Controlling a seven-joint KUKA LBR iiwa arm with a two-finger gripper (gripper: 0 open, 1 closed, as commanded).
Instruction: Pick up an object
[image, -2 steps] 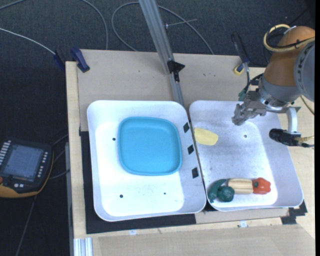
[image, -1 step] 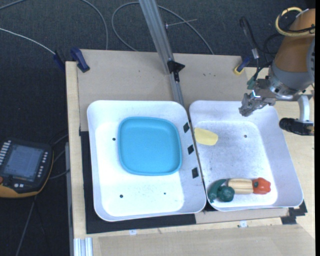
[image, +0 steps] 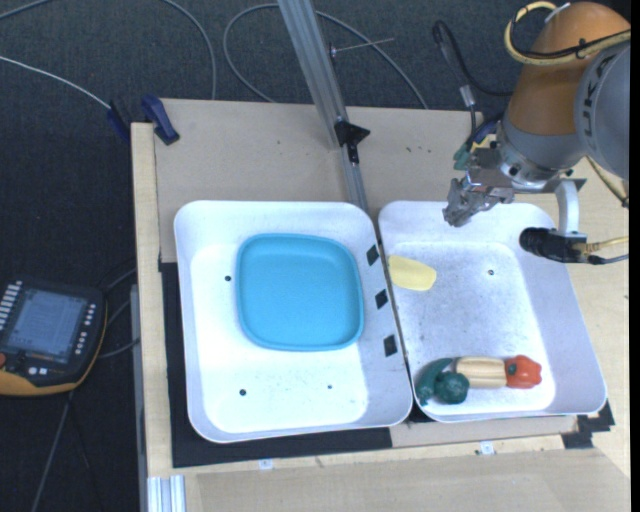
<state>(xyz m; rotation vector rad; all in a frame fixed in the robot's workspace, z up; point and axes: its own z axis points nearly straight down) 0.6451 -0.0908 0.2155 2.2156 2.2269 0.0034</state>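
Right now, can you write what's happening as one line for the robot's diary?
claw: above right bin's far edge | yellow piece: right bin | blue plate: left bin

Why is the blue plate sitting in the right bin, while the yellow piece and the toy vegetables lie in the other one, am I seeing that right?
Not quite. The camera view shows the blue plate in the left bin. The yellow piece and the toy vegetables lie in the other one, the right bin.
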